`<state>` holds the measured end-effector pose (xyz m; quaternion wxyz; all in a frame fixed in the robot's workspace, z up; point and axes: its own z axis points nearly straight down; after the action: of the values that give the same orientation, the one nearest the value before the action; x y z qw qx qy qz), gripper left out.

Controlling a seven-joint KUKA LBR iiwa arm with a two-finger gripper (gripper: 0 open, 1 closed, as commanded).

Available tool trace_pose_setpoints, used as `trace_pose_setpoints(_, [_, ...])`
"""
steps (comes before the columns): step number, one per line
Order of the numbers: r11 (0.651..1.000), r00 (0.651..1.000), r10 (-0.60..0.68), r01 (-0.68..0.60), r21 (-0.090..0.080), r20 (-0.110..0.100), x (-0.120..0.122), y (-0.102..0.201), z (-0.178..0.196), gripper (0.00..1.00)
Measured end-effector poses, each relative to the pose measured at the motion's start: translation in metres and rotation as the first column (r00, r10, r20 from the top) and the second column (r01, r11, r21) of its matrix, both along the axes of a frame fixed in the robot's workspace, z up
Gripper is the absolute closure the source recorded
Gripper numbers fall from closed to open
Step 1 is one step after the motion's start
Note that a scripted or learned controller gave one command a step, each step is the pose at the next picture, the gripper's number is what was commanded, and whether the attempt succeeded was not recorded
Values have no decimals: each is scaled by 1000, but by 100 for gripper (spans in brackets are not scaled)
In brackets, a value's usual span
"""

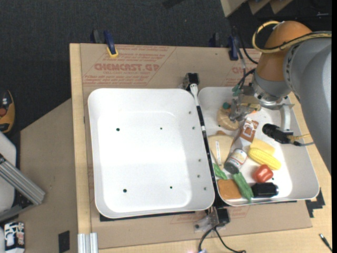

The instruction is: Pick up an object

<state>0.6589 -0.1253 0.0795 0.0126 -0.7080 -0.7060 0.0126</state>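
End effector [238,105] low in right bin [310,181], at its far end, over a tan round item [227,121]; finger state cannot be told. Yellow corn [264,155], red pepper [263,173], small can [236,161] lie nearer. Left bin [105,104] alongside

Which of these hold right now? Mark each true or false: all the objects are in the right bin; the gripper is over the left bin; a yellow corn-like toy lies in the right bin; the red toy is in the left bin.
1. All objects lie in the right white bin: true.
2. The gripper is over the left white bin: false, it is over the right bin's far end, by the tan round item.
3. A yellow corn-like toy lies in the right bin: true.
4. The red toy is in the left bin: false, it is in the right bin.
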Motion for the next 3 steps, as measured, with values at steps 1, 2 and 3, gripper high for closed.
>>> trace_pose_setpoints(1, [1000, 1000, -1, 1, 4, 4, 1, 1, 1, 0])
trace_pose_setpoints(2, [1000, 1000, 0, 0, 2, 28, -85, 16, 5, 0])
trace_pose_setpoints(3, [1000, 999, -1, 1, 0, 34, -136, 6, 5, 0])
